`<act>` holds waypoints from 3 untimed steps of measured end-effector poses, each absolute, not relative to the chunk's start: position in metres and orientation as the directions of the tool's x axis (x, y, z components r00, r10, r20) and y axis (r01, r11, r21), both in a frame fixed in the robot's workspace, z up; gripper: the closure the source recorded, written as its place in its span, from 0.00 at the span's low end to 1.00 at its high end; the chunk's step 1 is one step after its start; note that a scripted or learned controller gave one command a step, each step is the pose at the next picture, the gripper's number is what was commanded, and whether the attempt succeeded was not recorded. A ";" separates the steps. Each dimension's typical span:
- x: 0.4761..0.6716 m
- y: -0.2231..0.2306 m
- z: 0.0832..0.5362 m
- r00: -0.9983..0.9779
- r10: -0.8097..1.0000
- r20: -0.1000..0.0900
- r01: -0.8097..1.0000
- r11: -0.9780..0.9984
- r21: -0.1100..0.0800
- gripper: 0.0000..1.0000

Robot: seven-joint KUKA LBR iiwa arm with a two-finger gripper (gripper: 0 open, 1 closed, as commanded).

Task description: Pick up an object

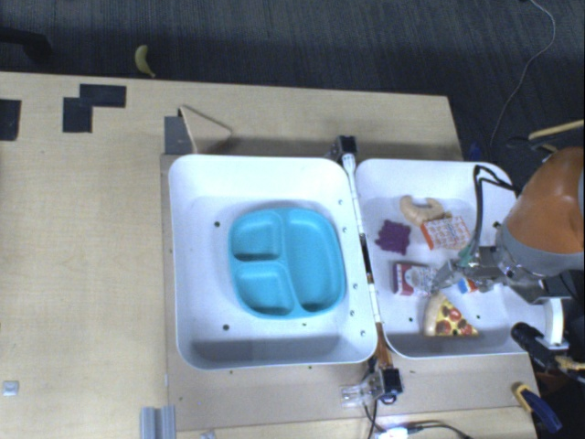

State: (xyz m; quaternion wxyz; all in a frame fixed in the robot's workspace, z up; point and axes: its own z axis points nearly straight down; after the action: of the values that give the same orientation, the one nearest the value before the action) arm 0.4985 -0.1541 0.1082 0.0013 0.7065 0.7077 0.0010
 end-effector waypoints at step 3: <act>0.542 -0.091 0.179 -0.004 1.000 0.000 1.000 0.004 0.003 0.00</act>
State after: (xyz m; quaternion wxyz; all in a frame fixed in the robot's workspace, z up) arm 0.5418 -0.0908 0.1788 0.0009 0.7058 0.7085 0.0011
